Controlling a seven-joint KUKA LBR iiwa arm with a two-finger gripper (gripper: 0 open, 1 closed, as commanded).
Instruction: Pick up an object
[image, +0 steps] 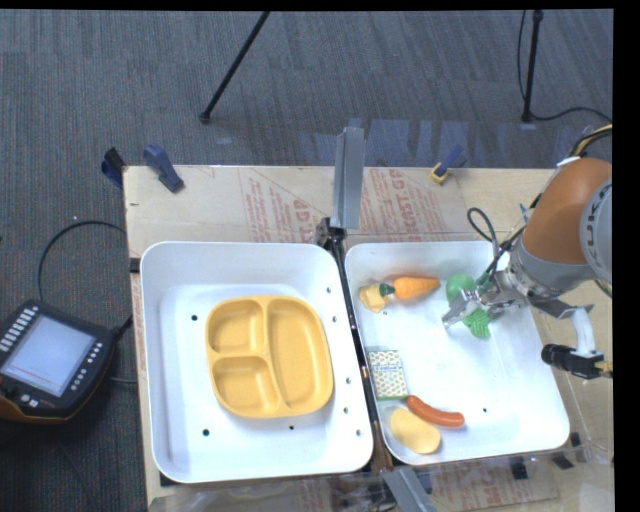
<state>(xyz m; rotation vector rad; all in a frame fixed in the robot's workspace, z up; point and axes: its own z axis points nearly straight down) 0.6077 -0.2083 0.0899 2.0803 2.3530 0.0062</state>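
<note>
My gripper (466, 312) is low in the right bin (520, 410), near its upper middle, with the arm coming in from the right. It sits right at a green toy vegetable (460, 288), part of which shows above it and part below it. To the left lie an orange carrot (412, 288) and a small yellow piece (373, 297). Lower in the bin are a green-and-white packet (387, 373), a red sausage (436, 412) and a pale yellow wedge (414, 432).
The left bin (170, 300) holds a yellow divided plate (268, 356). A metal post (349, 185) stands behind the seam between the bins. A handheld pendant (45, 360) lies on the floor at left.
</note>
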